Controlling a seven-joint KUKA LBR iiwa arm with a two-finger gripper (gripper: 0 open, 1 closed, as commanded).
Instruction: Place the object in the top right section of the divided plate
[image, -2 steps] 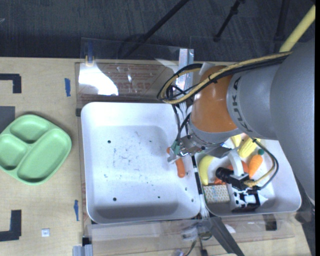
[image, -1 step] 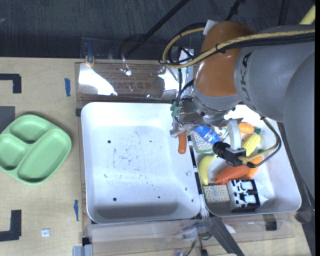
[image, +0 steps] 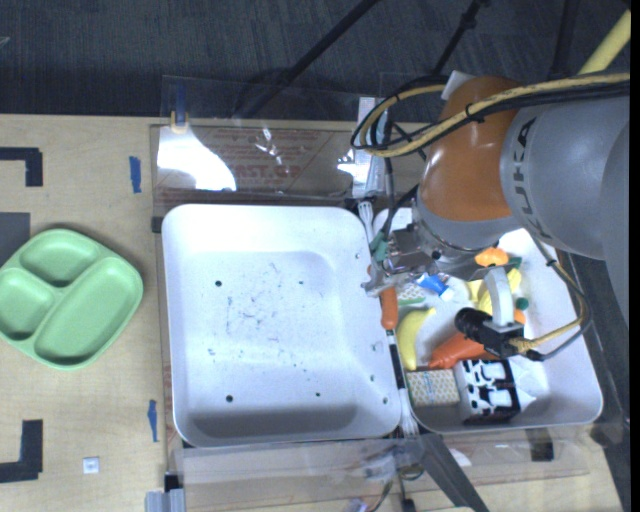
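Objects (image: 455, 340) lie heaped in the right bin (image: 575, 400): banana, orange pieces, a black-and-white block. Jaws sit low over that heap's upper left; their opening cannot be told. Divided plate (image: 68, 296), green, rests on the bench (image: 80, 180), well left of the left bin (image: 270, 300).

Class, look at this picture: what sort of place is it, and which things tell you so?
Probably a robotics lab bench set up for pick-and-place trials. A grey arm with an orange band reaches over two white bins, one heaped with toy items, and a green divided plate waits on the taped wooden bench.
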